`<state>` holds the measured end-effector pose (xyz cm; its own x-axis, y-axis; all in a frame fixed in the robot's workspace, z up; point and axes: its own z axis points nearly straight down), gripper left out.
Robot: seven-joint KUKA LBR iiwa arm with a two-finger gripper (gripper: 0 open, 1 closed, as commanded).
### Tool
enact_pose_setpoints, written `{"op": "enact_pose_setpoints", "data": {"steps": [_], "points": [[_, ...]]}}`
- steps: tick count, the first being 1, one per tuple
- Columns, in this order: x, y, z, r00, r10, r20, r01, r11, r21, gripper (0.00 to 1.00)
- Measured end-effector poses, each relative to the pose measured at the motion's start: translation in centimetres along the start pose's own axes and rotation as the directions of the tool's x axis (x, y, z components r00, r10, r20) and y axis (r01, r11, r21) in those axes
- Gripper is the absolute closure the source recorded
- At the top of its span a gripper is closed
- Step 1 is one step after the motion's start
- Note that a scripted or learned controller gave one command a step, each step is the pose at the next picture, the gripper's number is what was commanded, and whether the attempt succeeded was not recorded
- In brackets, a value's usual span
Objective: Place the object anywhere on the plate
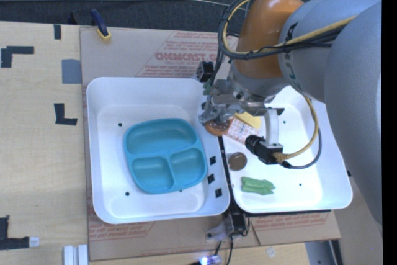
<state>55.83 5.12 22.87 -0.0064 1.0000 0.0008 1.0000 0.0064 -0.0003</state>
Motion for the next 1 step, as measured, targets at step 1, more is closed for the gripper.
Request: {"op": "enact_pose_setpoints", "data": {"steps": [1], "points": [[4.96,2.23,1.16,1.000,0.000,0.000,0.000,1.000,0.001,1.00]]}}
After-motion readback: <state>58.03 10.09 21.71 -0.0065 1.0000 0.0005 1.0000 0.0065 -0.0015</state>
